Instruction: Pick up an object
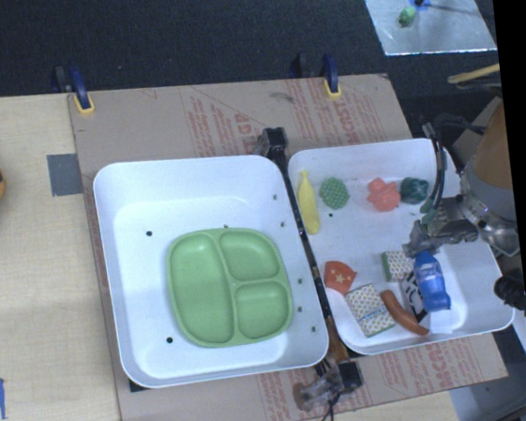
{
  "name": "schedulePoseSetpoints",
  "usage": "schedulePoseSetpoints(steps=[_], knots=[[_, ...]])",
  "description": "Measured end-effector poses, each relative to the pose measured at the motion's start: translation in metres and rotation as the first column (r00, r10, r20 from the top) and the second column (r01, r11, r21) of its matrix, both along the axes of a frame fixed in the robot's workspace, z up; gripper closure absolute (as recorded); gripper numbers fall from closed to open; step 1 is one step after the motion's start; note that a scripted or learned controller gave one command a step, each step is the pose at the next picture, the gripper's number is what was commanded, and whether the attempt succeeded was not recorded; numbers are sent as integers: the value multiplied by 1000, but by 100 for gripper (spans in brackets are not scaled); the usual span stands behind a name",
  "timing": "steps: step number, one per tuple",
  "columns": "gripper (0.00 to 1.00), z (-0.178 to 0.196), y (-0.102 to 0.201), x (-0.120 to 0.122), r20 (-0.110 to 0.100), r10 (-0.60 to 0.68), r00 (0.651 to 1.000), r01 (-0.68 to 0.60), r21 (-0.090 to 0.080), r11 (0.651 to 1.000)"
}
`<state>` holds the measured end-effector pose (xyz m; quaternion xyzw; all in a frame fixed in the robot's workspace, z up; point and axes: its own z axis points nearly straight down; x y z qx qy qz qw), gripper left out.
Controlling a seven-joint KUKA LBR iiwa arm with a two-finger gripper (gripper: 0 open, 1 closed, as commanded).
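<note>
Low, the arm (486,184) hangs over the right bin (352,159).

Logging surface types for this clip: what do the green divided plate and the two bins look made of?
Green divided plate: likely moulded plastic, matte, with soft rounded compartment ridges and even colour. Left bin and right bin: probably thin formed plastic, smooth white with a slight sheen and rounded corners.
</note>
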<state>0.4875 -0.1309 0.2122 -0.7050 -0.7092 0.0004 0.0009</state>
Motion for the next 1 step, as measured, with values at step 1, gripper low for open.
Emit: schedulePoseSetpoints(steps=[1], knots=[[100,-21,85,56,-1,1,1000,-1,-2,1000]])
